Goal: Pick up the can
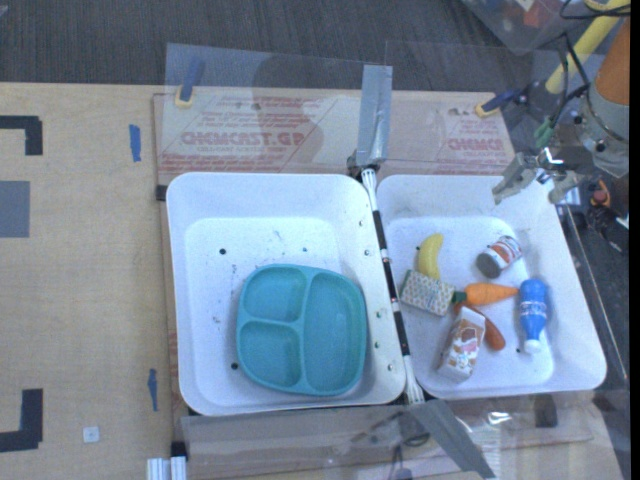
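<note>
Grey gripper (530, 173), seemingly yellow cabling

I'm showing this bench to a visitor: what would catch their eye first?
Probably the teal divided plate, filling the left bin. Next, the bright clutter in the right bin: a banana, a carrot, a blue bottle and the can lying on its side. The gripper hangs above that bin's far edge.

Left bin (190, 218): divided tray (300, 330) in it, toward the front.
Right bin (570, 368): banana (430, 254) far left, can (499, 255) right of it, sponge (427, 293), carrot (489, 293) and bottle (533, 313) across the middle, carton (461, 346) in front.
Gripper (535, 176): over the right bin's back edge.
</note>
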You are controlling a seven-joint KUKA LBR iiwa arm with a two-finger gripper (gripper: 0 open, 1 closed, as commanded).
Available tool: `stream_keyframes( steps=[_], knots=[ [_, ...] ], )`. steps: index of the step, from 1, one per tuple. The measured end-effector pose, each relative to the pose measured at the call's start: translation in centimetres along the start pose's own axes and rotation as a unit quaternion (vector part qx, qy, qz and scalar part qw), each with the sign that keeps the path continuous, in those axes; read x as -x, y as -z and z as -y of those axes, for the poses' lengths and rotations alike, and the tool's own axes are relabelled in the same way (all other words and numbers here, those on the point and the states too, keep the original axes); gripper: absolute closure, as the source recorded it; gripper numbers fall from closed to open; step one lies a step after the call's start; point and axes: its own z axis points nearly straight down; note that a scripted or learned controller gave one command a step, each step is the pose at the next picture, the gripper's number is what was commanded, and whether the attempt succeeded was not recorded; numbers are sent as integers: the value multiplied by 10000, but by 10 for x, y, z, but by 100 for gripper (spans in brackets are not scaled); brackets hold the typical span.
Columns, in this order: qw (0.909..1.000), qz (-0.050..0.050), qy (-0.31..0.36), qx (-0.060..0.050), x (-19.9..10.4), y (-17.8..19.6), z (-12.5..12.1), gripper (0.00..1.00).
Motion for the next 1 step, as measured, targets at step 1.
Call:
stream_keyframes(
  steps=[1],
  knots=[
    [9999, 0, -105, -1, 44, -104, 11, 0]
  ],
)
